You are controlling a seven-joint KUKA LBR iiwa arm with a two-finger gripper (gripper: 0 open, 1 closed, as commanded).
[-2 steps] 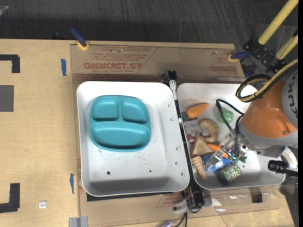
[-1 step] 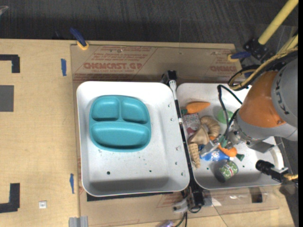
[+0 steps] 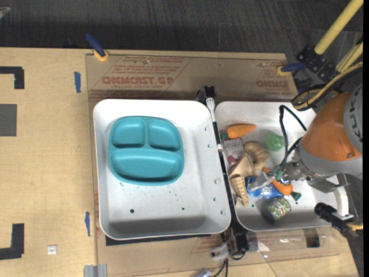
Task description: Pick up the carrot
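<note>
The gripper [image 3: 281,178] hangs low in the right bin [image 3: 300,224], among crowded toys near its centre; whether it is open or closed cannot be told. The carrot [image 3: 240,130] lies near that bin's back left corner, apart from the gripper. The left bin [image 3: 115,212] carries 1 teal divided plate [image 3: 146,149], with bare floor along its front edge.

Two white bins side by side; left bin [image 3: 115,212] with teal divided plate [image 3: 146,149]. Right bin [image 3: 300,113] cluttered: carrot [image 3: 240,131] near top left, green ball [image 3: 275,141], tan shells [image 3: 251,157], green-labelled can [image 3: 277,208]. Arm [image 3: 331,140] entering from right, gripper [image 3: 281,180] low over clutter near small orange piece [image 3: 282,186], apart from carrot
</note>
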